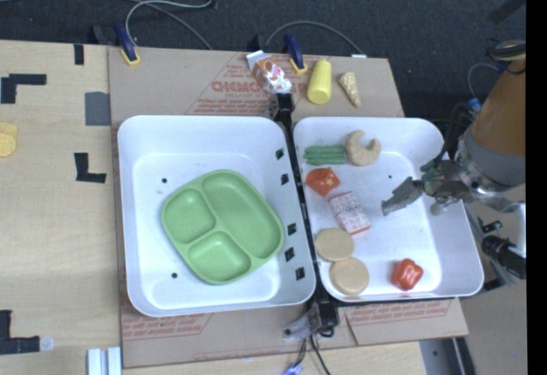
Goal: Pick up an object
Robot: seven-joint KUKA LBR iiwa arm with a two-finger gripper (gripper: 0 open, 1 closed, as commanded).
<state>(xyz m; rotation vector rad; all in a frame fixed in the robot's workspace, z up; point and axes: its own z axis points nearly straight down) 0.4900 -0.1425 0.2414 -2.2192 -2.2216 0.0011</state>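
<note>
The right bin (427, 136) holds several small items: a green bean pod (325, 154), a tan curved pastry (363, 149), a red strawberry-like piece (322, 182), a pink packet (349, 213), two tan round discs (334, 244) (349, 276) and a red pepper (407, 274). My gripper (419, 198) hangs over the right side of this bin, open, with nothing between its fingers. Its left fingertip (393, 202) points toward the pink packet but stays apart from it. The arm's grey and orange wrist sits at the far right.
The left bin (137, 151) carries a green divided plate (222, 225). Behind the bins on the cardboard lie a yellow bottle (319, 81), a tan cone (349, 89) and a small carton (269, 72). Cables run across the dark floor behind.
</note>
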